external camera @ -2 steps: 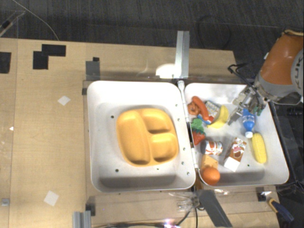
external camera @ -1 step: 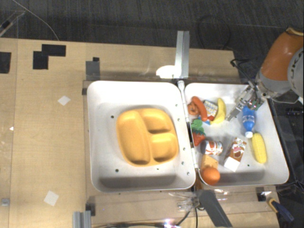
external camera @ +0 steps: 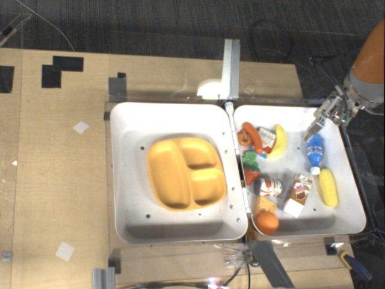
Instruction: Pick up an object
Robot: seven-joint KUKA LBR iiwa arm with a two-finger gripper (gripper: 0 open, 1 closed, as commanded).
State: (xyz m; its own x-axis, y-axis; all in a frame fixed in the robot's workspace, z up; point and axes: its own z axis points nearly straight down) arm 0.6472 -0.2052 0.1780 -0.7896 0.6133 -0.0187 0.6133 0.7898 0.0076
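Nearest to us we see an orange point(external camera: 267, 222) in the right bin point(external camera: 355, 218), while the claw point(external camera: 315, 128), fingers spread and holding nothing, hangs just above the blue bottle point(external camera: 314, 152).

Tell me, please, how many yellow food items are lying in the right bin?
2. A banana lies near the far middle of the right bin, and a corn cob lies by its right wall. Others may be hidden in the pile.

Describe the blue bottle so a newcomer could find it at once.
Look in the right bin, near its right wall. The bottle lies just below the gripper and above the corn. It is the only blue item there, with a white cap.
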